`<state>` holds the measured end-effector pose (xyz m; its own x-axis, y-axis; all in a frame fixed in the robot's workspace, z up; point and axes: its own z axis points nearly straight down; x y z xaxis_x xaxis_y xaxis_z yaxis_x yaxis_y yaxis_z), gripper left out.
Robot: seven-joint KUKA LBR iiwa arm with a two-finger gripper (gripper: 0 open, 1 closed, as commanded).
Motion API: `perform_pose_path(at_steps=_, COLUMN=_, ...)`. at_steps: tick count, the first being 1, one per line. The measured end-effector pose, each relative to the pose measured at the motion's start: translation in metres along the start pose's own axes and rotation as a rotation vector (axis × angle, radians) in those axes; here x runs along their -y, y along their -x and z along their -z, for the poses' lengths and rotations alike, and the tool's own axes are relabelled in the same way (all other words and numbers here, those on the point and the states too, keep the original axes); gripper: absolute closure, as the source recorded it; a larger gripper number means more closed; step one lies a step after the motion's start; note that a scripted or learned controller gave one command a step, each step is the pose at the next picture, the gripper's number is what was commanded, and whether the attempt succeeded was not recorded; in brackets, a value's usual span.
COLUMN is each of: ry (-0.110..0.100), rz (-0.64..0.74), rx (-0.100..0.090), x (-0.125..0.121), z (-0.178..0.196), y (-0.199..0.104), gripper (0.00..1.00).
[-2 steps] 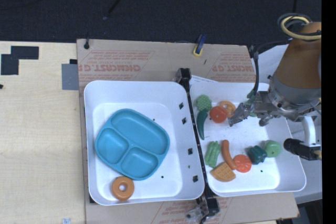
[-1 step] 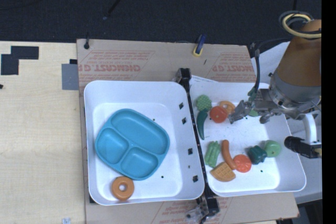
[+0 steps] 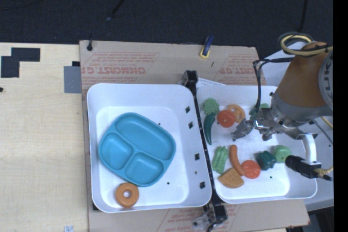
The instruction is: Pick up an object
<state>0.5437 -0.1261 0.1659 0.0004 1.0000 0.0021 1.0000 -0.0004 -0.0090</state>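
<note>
Evenly lit from above, fairly bright across the bench. Soft and low in resolution, fine detail smeared. Mild glare on the white bins (image 3: 98,117) mid-frame. Faint shadows under the blue plate (image 3: 137,148). Dark and underexposed along the upper frame.

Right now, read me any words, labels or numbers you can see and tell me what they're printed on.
Red print on the cardboard sheet behind the bins, two blocks, upside down: too blurred to read.
More red print on the cardboard at the front edge: too small and cut off to read.
</note>
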Motion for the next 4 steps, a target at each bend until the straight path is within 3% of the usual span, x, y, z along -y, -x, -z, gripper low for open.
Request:
perform_pose_path(at_steps=2, ry=0.003, rz=0.0, rx=0.001, x=-0.002, z=-0.08, y=0.0, gripper=0.0)
perform_pose_path(at_steps=3, ry=0.004, rz=-0.006, rx=0.0, x=-0.002, z=-0.069, y=0.002, gripper=1.0)
perform_pose_path(at_steps=4, ry=0.008, rz=-0.004, rx=0.001, x=0.003, z=-0.008, y=0.004, gripper=1.0)
